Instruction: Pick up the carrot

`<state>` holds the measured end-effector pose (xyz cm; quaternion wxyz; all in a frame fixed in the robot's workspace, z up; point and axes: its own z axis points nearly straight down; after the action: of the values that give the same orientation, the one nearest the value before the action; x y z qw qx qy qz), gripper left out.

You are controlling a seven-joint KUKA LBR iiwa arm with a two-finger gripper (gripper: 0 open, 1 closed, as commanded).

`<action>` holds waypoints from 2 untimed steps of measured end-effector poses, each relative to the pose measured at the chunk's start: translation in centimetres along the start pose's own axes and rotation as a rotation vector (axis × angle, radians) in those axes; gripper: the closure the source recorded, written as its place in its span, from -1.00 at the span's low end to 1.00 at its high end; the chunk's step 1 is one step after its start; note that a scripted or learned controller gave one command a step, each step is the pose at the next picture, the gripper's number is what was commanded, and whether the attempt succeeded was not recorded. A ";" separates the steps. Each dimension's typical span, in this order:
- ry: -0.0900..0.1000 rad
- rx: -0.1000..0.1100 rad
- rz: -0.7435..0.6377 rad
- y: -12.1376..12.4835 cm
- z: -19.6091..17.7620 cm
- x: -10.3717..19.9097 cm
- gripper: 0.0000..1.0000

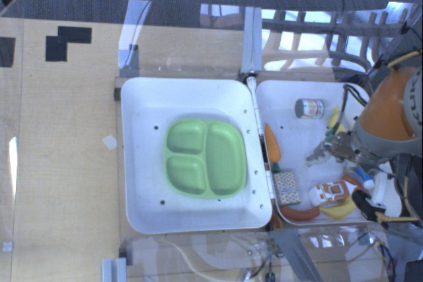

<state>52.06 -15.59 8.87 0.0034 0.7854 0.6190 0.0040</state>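
The left white bin (142, 162) holds a green divided plate (205, 158) with 3 compartments, lying flat near the bin's middle. Just right of it, past the shared wall, the right white bin (291, 90) begins. The carrot (271, 142) lies against that bin's left wall, lengthwise along it, orange and tapering toward the far end. Just below the carrot, nearer the camera, sits a small checkered block (286, 187), and along the near rim a red sausage-shaped item (302, 213) lies beside a yellow banana-like piece (339, 209). A small white and orange box (332, 191) rests just above those 2. Toward the far side of the bin a small tin can (309, 107) lies on its side. Right of the can a thin yellow-green item (334, 119) stands tilted near the arm. The gripper (319, 152) hangs over the middle of the right bin, well apart from the carrot, with nothing seen between its fingers; whether the jaws stand open or closed cannot be told.
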 end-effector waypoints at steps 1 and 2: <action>0.001 -0.006 -0.003 0.3 -1.1 0.1 1.00; 0.003 0.002 -0.205 2.1 -0.1 -3.7 1.00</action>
<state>53.23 -19.66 8.97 0.0023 0.7180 0.6960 0.0043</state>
